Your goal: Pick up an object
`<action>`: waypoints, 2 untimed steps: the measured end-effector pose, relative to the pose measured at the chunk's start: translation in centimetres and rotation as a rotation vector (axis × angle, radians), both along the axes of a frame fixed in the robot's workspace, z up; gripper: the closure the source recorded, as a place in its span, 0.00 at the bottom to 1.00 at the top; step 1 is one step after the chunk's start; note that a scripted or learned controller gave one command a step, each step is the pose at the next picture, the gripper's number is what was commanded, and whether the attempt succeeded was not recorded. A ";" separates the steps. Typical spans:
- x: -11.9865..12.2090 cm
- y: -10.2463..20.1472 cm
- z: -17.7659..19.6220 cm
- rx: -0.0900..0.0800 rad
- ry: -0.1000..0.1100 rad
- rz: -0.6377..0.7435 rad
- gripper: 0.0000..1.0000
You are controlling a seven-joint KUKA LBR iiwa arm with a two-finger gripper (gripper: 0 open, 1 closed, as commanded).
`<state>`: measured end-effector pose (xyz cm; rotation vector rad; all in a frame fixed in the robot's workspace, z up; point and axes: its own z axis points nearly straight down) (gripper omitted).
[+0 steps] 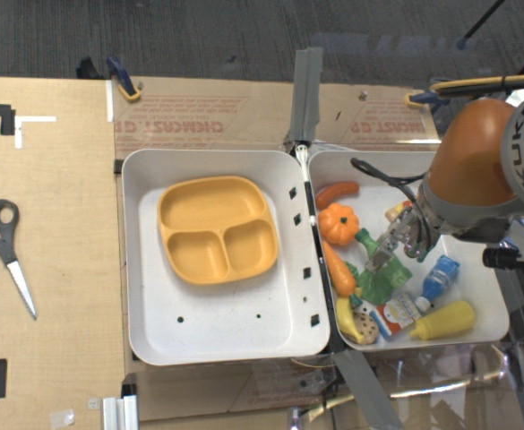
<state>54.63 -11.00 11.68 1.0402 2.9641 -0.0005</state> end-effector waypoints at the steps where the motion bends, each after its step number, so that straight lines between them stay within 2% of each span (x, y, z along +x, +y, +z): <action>1: 2.4 1.1 -2.5 -0.001 -0.001 -0.333 1.00; 2: -0.1 8.3 11.6 -0.001 -0.001 -0.443 1.00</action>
